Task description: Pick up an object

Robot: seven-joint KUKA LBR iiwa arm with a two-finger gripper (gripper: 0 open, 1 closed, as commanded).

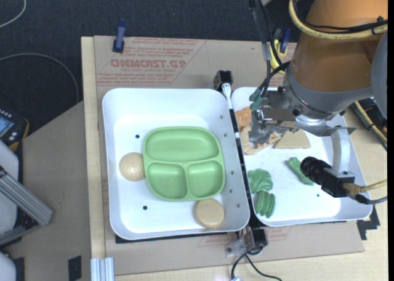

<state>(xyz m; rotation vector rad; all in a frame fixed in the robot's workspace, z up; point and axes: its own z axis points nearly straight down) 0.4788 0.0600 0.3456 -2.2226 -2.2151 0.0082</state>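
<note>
Toast slice lies flat at three o'clock of my gripper, grip state unclear; I might skid off it

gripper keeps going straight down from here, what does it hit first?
Most likely the tan flat pieces under the gripper, near the left wall of the right bin. Depth is unclear from this slanted view.

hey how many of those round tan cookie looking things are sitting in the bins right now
2, both in the left bin: one round tan piece touching the green divided tray's left edge, another at its front right corner. The arm covers part of the right bin, so more could be hidden.
</note>
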